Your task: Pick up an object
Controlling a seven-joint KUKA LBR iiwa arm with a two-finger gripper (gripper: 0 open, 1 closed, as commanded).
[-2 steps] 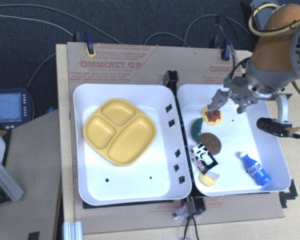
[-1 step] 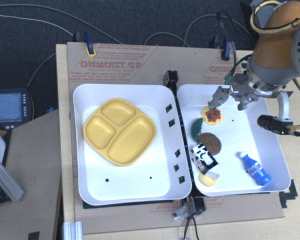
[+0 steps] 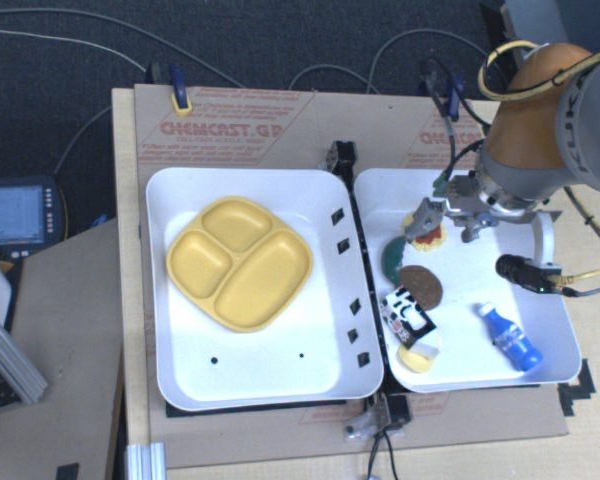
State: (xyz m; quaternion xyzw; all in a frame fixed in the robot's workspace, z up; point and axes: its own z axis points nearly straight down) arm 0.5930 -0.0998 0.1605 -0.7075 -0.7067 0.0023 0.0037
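While poised, tool [image 3: 446, 219] hovers beside red-yellow toy [image 3: 426, 234].

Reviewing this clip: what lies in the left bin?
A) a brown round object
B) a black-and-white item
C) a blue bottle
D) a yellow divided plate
D: the yellow divided plate lies alone in the left bin; the blue bottle and the brown round object lie in the right bin.

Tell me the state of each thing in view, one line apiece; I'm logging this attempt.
yellow divided plate: lying flat in the left bin, right side up
blue bottle: lying on its side in the right bin
brown round object: lying flat
gripper: low over the right bin, beside a small red and yellow item
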